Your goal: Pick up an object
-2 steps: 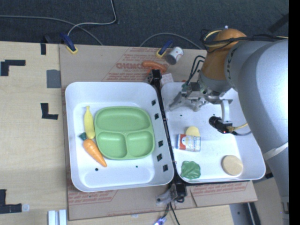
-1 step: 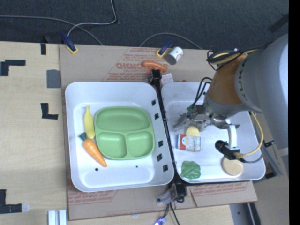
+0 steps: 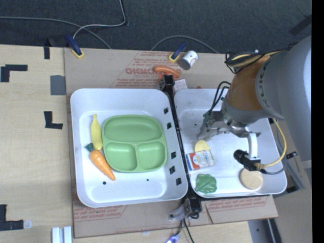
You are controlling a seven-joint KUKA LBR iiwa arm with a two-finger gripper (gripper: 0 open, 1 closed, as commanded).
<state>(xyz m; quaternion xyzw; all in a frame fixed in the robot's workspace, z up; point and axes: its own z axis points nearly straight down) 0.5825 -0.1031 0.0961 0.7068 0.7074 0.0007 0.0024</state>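
Right now I see four small things in the right bin (image 3: pixel 188 99): a pale yellow piece (image 3: pixel 201 146), a red-and-white packet (image 3: pixel 200 159) touching it just below, a green leafy item (image 3: pixel 206 183) nearer the front wall, and a tan disc (image 3: pixel 251 179) toward the front right corner. None of them is lifted; all lie on the bin floor.

The gripper (image 3: pixel 211 128) hangs over the middle of that bin, just above and beside the yellow piece. From my seat I can make out metal linkage there, yet I cannot tell whether the tool is apart or together, and nothing shows clamped in it. The arm (image 3: pixel 283 82), grey with its orange band (image 3: pixel 245 87), comes in from the right and covers the bin's back right part. A yellow cable (image 3: pixel 280 153) loops down past the wrist toward the tan disc.

The left bin (image 3: pixel 81 97) touches the right one along the centre seam. In it lies a green divided tray (image 3: pixel 134 142), with a banana (image 3: pixel 95 131) just beside its left edge and a carrot (image 3: pixel 102 164) below that, slanting toward the front. Behind the bins, on the cardboard (image 3: pixel 101 67), lie an orange sausage-shaped piece (image 3: pixel 166 70) and a small metal cylinder (image 3: pixel 188 59).
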